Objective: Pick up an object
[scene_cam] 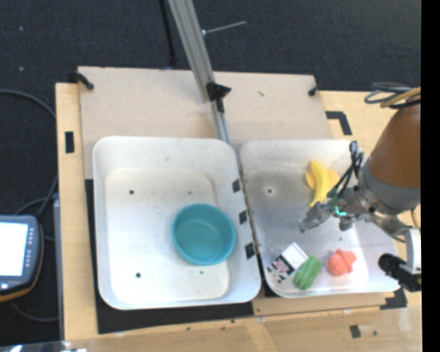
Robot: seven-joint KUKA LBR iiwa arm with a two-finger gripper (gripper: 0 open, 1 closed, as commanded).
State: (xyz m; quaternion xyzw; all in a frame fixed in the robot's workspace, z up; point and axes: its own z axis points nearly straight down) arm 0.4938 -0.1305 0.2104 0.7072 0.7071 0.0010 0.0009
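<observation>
Two bins side by side mid-frame. In left bin [117, 196], a bowl [203, 232] toward lower right. In right bin [279, 174]: banana [320, 181] upper middle; card [287, 261], pepper [307, 272] and strawberry [341, 262] along bottom edge.

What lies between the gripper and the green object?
In the camera view, bare bin floor separates the gripper from the green object; the white box sits just left of that line.

A grey metal pole [194, 46] slants over the bench, and a tablet screen [11, 259] sits at far left.
</observation>
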